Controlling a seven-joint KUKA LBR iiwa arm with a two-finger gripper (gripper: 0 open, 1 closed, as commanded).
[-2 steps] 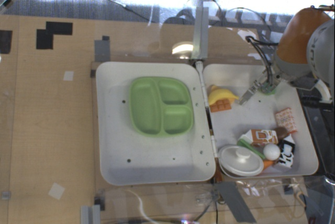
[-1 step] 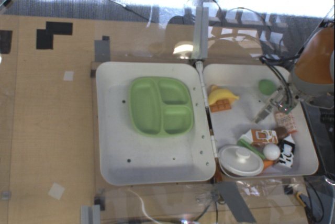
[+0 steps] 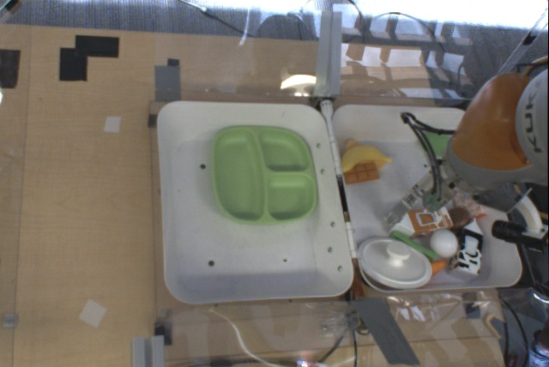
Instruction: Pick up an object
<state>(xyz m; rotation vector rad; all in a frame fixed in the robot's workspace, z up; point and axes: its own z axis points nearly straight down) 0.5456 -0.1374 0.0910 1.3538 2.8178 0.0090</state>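
Note:
My gripper (image 3: pixel 419 201) hangs low over the right bin (image 3: pixel 377 121), just above a small orange and white box (image 3: pixel 426 221). Close around it lie a white egg (image 3: pixel 443 243), a green stick-shaped piece (image 3: pixel 414 244), a white round lid with a knob (image 3: pixel 395 262) and a black-and-white patterned piece (image 3: pixel 468 255). A yellow banana-like toy (image 3: pixel 364 157) and a brown waffle block (image 3: pixel 361 174) sit at the bin's left side. I see nothing lifted clear of the bin floor.
The left bin (image 3: pixel 184 262) holds a green divided plate (image 3: pixel 263 174). A raised divider (image 3: pixel 337 177) runs between the two bins. The arm's orange band (image 3: pixel 489 129) and grey body cover the right bin's far right part.

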